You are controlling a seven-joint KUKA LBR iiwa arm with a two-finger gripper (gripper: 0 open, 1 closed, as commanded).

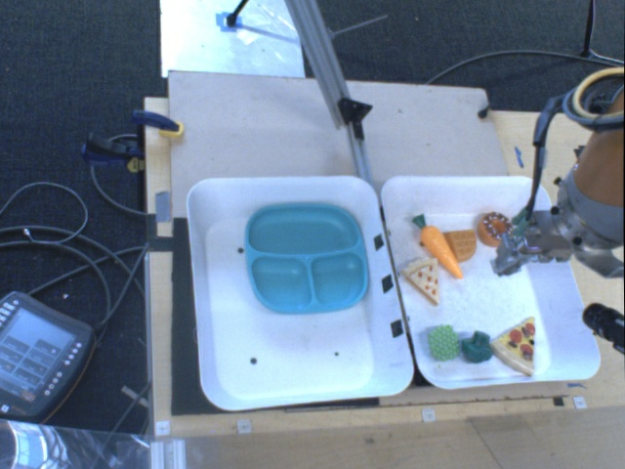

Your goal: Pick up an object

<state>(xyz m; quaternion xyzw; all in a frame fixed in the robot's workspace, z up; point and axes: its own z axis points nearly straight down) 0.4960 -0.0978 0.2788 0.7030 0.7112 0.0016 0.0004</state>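
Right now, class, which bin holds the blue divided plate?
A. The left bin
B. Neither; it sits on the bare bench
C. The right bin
A: the blue divided plate lies inside the left bin, while the toy foods lie in the right bin.

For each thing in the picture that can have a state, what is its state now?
blue tray: flat in the left bin, nothing in its compartments.
carrot: lying in the right bin.
donut: lying beside the gripper.
pizza slice: lying flat.
gripper: low over the right bin, holding nothing visible.
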